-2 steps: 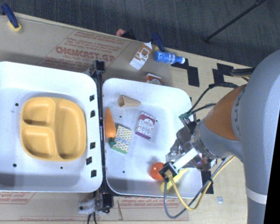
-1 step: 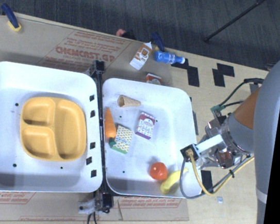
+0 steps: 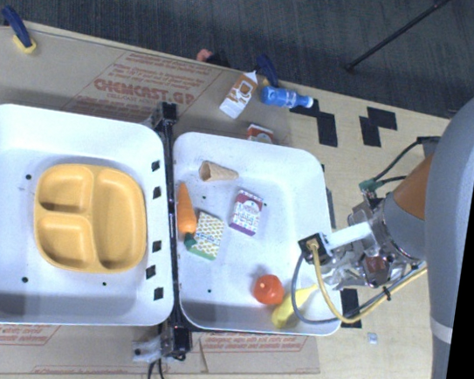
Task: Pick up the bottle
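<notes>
Hung over the right edge of the right bin (image 3: 330, 185): one gripper (image 3: 341, 275), wrapped in wires, open or closed impossible to tell. Nearest, against the bin's lower right corner, one yellow banana (image 3: 287, 312) and one orange ball (image 3: 268, 289). Further left, one purple carton (image 3: 247, 211), one patterned packet (image 3: 206, 234), one carrot (image 3: 185, 209), one cone (image 3: 217, 172). In the left bin (image 3: 7, 132), one yellow divided plate (image 3: 90, 216). Outside both bins, on the cardboard beyond the right bin's far rim, one blue bottle (image 3: 281, 98), lying on its side beside one small carton (image 3: 239, 94); well apart from the gripper, up and to the left.
</notes>
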Controlling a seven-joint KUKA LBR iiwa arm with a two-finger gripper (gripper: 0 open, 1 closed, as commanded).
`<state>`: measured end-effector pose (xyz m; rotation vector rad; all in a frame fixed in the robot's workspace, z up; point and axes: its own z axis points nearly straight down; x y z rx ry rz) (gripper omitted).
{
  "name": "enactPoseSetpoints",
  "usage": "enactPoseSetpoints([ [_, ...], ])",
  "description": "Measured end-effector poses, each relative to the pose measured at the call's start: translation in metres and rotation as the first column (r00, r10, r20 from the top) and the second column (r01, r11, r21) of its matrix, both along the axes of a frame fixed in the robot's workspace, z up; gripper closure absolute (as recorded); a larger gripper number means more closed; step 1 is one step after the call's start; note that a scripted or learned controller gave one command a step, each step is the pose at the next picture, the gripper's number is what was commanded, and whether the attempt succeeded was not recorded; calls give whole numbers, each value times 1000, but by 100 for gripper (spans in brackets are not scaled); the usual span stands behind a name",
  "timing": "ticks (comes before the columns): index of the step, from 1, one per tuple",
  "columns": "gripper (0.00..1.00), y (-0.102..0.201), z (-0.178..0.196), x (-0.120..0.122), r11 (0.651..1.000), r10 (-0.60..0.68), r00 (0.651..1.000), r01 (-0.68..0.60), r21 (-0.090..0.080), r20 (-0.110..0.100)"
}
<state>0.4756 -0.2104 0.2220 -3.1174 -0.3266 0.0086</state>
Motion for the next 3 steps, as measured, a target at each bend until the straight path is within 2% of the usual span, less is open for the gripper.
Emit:
enactPoseSetpoints([
  [1,100,0,-8,0,1000,0,1000,0,0,0],
  [2,100,16,-18,0,1000,1,1000,-1,-1,1],
  [3,100,0,-10,0,998,58,998,-58,-3,3],
])
